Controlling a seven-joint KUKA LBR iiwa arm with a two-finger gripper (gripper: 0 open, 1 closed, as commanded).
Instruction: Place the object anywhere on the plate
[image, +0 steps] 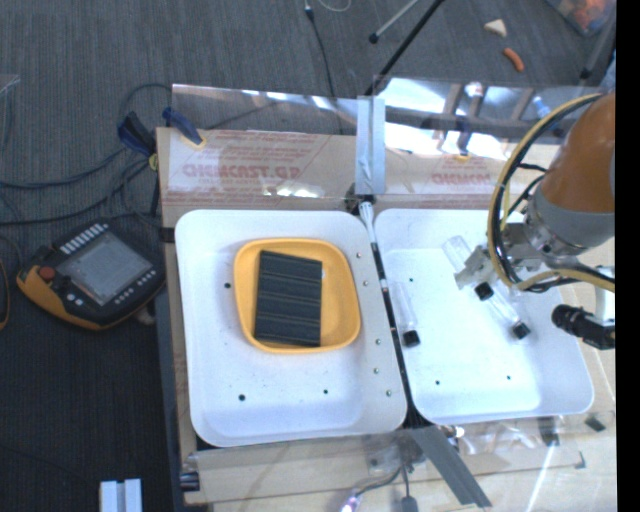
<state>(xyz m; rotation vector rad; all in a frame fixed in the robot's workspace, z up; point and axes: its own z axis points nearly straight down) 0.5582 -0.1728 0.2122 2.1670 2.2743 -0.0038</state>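
Nearest the camera, the left bin (290, 420) holds the yellow plate (345, 300), well left of the gripper (495, 285). The dark ribbed block (289, 298) already lies flat on it; probably stiff, light, graspable across its long edges. Whether the gripper is open or closed, I cannot tell.

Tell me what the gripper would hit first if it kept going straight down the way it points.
Probably the bare floor of the right bin. The gripper points down over it, with no object visible beneath, though height is hard to judge from this slanted view.
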